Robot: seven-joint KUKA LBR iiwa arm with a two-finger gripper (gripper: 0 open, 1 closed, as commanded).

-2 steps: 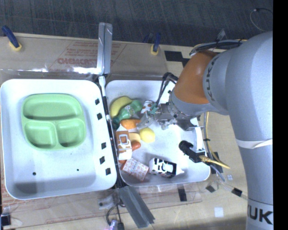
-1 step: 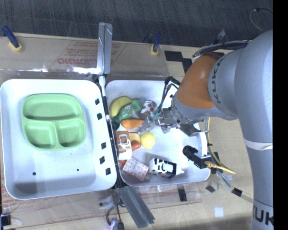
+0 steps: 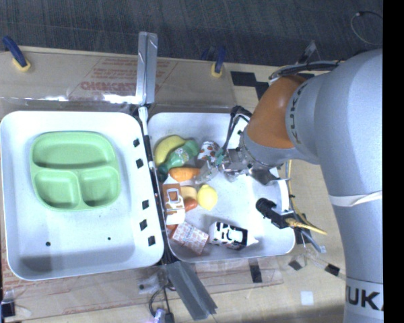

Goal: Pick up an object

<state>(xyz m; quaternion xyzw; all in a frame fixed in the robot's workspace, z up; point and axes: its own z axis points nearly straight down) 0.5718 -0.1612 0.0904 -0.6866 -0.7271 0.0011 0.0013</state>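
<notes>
We're seeing green divided tray point(image 3: 74, 169) sitting in left bin point(image 3: 13, 200), toy food incl. banana point(image 3: 167, 147), orange carrot point(image 3: 184, 174), lemon point(image 3: 207, 196) lying in right bin point(image 3: 269, 244), gripper point(image 3: 223, 161) hovering beside them, can't tell its state.

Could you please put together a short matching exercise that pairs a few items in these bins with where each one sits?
Things:
1. green divided tray
2. lemon
3. black-and-white item
4. banana

Places:
A. near front edge of right bin
B. middle of right bin
C. left bin
D. far left part of right bin, by the divider

Pairs: 1-C, 2-B, 3-A, 4-D
</notes>
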